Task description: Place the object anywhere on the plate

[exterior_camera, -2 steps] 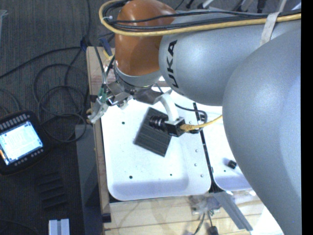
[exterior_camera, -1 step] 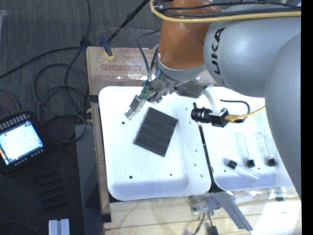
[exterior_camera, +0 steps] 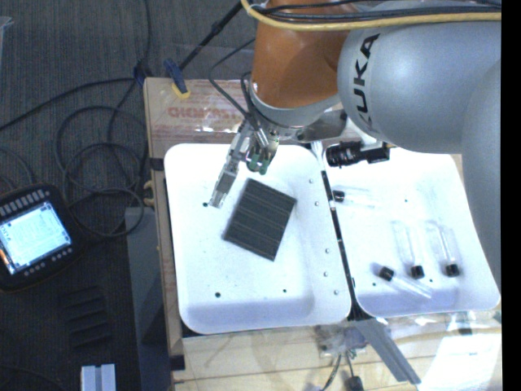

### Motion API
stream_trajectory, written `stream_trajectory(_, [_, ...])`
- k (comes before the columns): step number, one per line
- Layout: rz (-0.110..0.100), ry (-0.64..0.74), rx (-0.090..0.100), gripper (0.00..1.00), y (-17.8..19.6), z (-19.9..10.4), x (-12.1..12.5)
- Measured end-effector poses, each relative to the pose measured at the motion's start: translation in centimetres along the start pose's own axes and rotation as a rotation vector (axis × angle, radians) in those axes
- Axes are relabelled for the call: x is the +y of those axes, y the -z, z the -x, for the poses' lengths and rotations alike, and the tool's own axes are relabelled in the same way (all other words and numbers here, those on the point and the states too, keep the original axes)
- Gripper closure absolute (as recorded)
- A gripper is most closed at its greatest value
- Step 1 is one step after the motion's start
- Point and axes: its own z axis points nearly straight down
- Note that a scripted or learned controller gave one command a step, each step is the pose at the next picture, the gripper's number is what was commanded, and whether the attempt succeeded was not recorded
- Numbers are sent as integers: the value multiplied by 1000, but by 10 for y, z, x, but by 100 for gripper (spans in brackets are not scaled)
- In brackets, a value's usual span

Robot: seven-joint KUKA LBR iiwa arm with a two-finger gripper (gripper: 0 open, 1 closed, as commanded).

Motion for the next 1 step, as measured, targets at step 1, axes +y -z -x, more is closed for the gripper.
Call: stream_trajectory(1, [1, 413, 0, 0, -29, 21, 2])
